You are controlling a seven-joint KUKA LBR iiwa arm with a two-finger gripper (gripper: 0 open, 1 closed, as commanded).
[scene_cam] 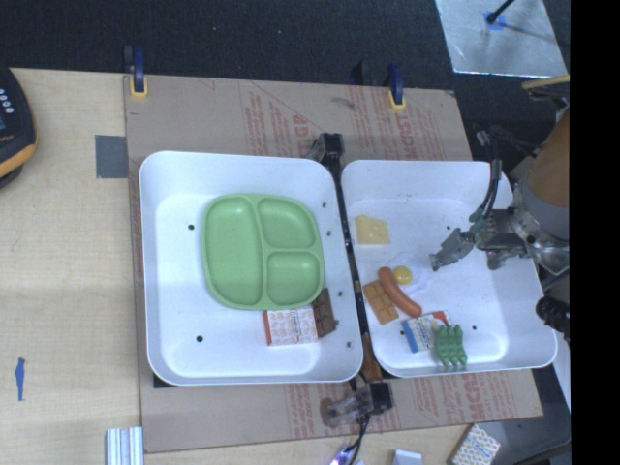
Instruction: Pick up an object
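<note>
My gripper [467,260] hangs over the right part of the right bin [504,310], open, with nothing between its fingers. To its left on the bin floor lie a yellow cheese slice [372,229], a small yellow piece [402,275], a red sausage [399,292] and an orange waffle piece [379,302]. Nearer the front edge are a blue and white card [422,332] and a green toy [449,347]. The left bin [167,327] holds a green divided plate [262,250], a red and white packet [290,326] and a brown piece [325,312].
Both bins rest on a cardboard sheet [232,109] held by blue clamps [137,71] at the back. A black and yellow device [12,129] sits at the far left of the bench. A black clip [330,147] stands between the bins' back corners.
</note>
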